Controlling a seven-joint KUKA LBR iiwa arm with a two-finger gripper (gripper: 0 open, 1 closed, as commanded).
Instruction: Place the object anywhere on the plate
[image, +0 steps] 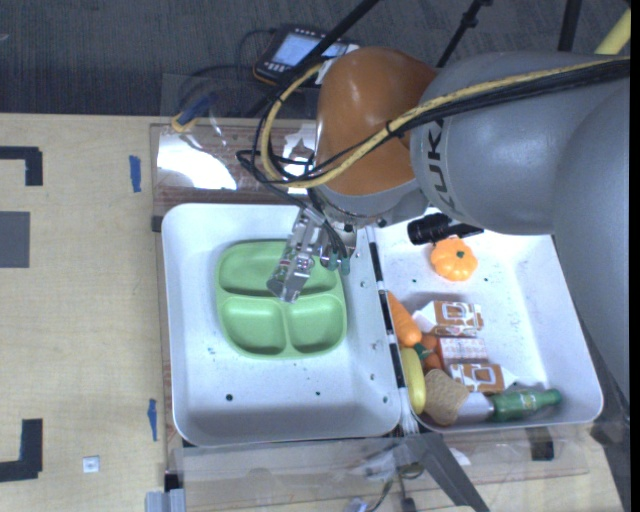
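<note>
A green plate (250, 330) with three compartments lies in the left white bin (200, 400). My gripper (291, 284) hangs over the plate's back compartment, close to the divider, pointing down and to the left. I see no object under it or on the plate. The grey arm with its orange band reaches in from the upper right and hides the back edge of the bins.
The right bin (560, 300) holds a small orange pumpkin (454, 260), a carrot (403, 319), a yellow piece (413, 378), two waffle-print boxes (457, 318), a brown lump (446, 399) and a green bottle (522, 402). A yellow cable loops above the bins.
</note>
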